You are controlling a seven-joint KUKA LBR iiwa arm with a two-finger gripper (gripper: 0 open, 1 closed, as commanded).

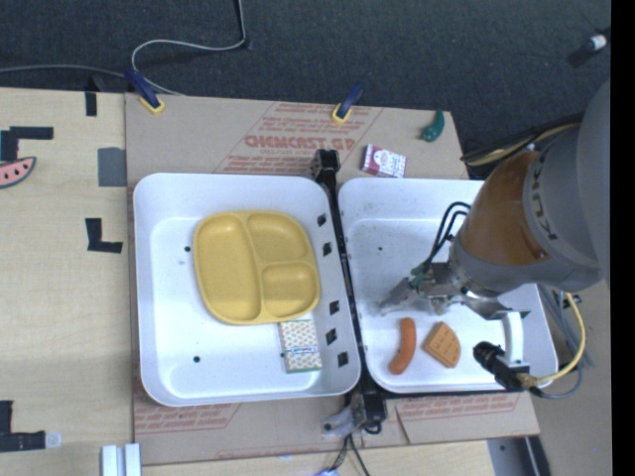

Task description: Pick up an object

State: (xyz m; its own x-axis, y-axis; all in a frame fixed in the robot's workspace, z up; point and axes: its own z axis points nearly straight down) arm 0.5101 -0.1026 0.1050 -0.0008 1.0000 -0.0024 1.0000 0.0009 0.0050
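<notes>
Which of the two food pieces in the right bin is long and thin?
The orange sausage, lying left of the other piece. It is a narrow curved stick, while the cracker beside it is a short, flat, tan wedge.

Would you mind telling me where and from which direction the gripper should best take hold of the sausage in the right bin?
Probably at the middle of the sausage, coming straight down from above. It lies flat and slightly curved, its long axis running near to far, so the fingers should close across its narrow width. The cracker sits close on one side.

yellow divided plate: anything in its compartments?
Empty. The yellow divided plate lies flat in the left bin, all compartments bare; a small packet rests just beside its lower edge.
</notes>
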